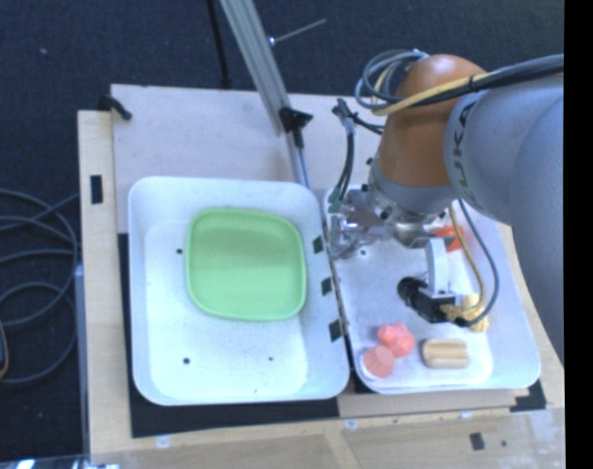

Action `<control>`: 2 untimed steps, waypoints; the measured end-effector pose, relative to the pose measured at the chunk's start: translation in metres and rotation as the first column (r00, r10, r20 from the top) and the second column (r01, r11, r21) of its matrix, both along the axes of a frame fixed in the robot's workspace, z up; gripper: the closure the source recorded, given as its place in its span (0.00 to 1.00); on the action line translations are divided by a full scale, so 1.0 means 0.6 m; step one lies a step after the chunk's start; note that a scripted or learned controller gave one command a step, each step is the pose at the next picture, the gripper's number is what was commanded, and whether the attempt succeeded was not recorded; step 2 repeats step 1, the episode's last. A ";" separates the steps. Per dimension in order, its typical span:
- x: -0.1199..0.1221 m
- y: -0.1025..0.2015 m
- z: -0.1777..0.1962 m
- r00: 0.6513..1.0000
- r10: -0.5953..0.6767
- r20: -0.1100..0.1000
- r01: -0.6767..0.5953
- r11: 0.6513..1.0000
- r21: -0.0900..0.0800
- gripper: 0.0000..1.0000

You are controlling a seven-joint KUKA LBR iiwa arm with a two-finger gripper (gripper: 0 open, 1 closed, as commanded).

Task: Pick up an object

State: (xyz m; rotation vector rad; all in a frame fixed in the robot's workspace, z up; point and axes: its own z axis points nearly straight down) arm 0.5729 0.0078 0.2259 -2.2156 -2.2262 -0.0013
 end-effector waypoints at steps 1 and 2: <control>-0.003 0.093 -0.009 1.000 -0.001 0.000 0.001 1.000 0.000 1.00; -0.003 0.093 -0.009 1.000 -0.001 0.000 0.001 1.000 0.000 1.00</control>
